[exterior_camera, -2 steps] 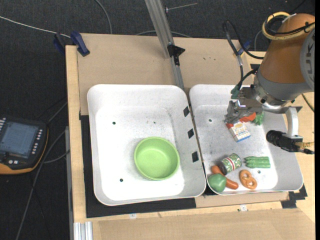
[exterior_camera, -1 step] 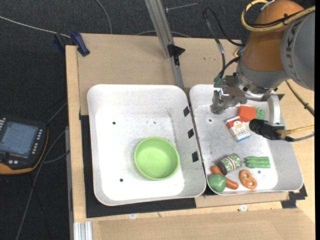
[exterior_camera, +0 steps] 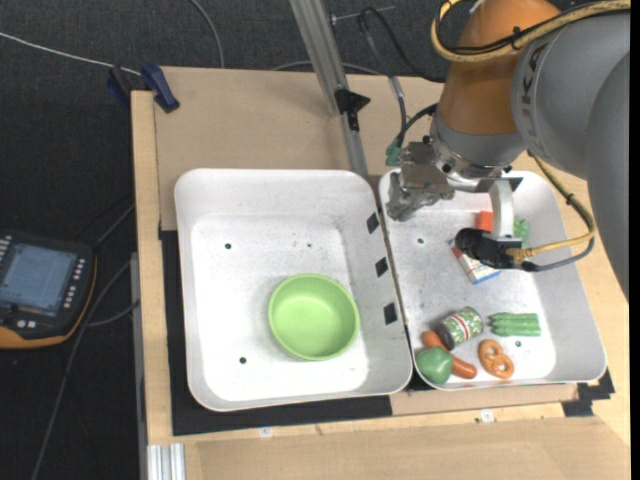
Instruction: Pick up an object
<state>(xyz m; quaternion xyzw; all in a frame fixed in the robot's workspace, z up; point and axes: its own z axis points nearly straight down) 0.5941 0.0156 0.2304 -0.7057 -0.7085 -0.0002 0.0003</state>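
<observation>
The grey arm [exterior_camera: 570, 58] reaches in from the right, and its jaws hang low over the far left corner of the right bin [exterior_camera: 580, 313], close to the wall it shares with the left bin [exterior_camera: 200, 203]. Seen from above, they are a blur of grey metal, so I cannot tell how far they are open, and nothing can be made out between them. The patch of bin floor around them is bare.

The things to pick up lie well apart from the jaws, mostly along the near edge of the right bin. A small can [exterior_camera: 460, 326] with a green label lies on its side, with a bunch of green beans [exterior_camera: 513, 323] just beside it. In front of them are a pretzel [exterior_camera: 496, 358], a green pepper [exterior_camera: 434, 366] and an orange-red carrot [exterior_camera: 463, 370] touching the pepper. A small red, white and blue box [exterior_camera: 479, 269] lies nearer the middle of the bin.

In the left bin a light green bowl [exterior_camera: 313, 316] sits upright by itself, toward the near side. Both bins rest on the brown tabletop [exterior_camera: 250, 118].
</observation>
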